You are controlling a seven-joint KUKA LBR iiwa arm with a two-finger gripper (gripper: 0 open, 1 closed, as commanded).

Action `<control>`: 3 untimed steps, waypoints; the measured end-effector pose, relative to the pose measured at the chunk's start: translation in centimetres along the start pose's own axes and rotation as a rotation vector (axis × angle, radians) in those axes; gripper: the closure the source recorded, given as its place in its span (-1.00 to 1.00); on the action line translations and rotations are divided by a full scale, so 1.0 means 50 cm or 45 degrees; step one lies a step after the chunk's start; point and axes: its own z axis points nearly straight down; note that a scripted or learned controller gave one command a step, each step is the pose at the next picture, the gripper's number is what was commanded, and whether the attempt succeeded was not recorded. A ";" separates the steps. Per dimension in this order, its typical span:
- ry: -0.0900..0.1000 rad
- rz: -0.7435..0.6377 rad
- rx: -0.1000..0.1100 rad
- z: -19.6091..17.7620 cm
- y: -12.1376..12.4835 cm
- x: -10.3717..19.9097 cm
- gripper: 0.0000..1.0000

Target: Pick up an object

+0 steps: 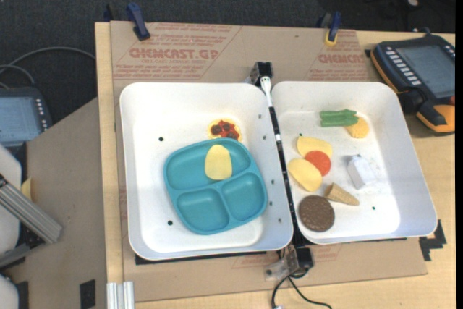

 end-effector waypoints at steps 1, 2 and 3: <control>0.020 0.005 0.046 0.339 -0.013 0.008 -1.00; 0.020 0.002 0.039 0.630 -0.019 0.056 -1.00; 0.008 0.003 0.020 0.485 -0.011 0.032 -1.00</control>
